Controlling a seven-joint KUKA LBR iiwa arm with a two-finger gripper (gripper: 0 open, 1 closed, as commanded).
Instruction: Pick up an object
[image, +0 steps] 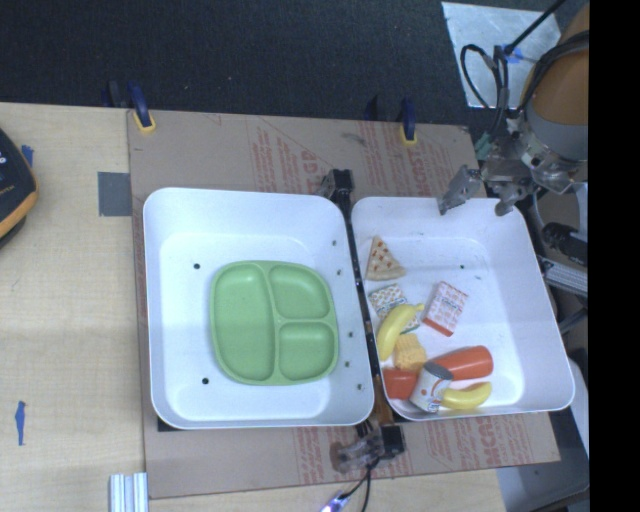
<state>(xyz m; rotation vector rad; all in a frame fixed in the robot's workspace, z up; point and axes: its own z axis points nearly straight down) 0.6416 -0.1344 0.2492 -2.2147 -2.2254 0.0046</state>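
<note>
The toy food pieces, among them a tan pizza-slice wedge (382, 259), a yellow plastic banana (394, 329) and an orange-red cylinder (459, 362), lie in the right white bin (528, 262), below and left of the fingers (452, 192). These are spread apart, holding nothing, at the bin's far rim. A green divided plate (272, 322) sits in the left white bin (170, 300).

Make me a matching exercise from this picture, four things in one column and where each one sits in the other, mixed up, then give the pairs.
Things:
1. green divided plate
2. pizza slice
3. gripper
4. orange carrot

Places:
A. over the right bin's far rim
B. left bin
C. right bin, far left part
D. right bin, near edge, beside a banana

Pairs: 1-B, 2-C, 3-A, 4-D
</note>
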